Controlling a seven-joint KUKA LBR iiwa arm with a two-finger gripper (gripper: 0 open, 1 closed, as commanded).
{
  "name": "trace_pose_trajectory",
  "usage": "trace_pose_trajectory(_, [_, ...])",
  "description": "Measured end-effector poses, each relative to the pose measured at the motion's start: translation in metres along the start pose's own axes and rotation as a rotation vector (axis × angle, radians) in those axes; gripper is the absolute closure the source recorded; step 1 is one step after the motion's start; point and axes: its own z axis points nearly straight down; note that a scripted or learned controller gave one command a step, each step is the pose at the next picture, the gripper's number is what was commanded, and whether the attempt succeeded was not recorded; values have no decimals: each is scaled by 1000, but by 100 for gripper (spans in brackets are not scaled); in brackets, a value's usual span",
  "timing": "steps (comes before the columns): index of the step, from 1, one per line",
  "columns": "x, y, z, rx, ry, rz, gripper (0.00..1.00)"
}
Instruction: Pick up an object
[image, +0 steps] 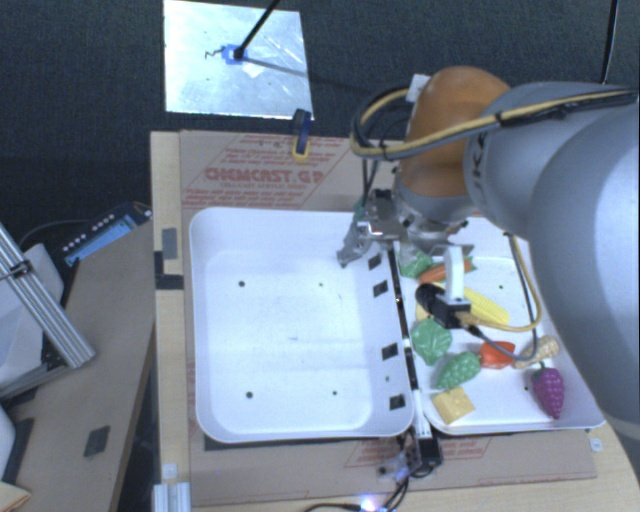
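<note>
My end effector (372, 238) hangs at the right bin's (575, 418) ten o'clock, grip state untellable. The grapes (548, 388), probably light, stiff plastic, suit a mid-cluster pinch.

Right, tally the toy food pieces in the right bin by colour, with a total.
Green: 3
Yellow: 2
Orange or red: 2
Purple: 1
Total: 8 visible; the arm may hide more.

Purple grapes (548, 391), white bins (290, 345)
</note>
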Motion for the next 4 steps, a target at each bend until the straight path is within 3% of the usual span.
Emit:
trace_pose_trajectory(1, [57,-1,50,5,0,2,0])
trace_pose_trajectory(2, [53,1,37,-1,-1,8,100])
trace_pose_trajectory(3, [89,50,31,-5,0,5,100])
trace_pose_trajectory(4, [108,54,-4,-3,0,5,100])
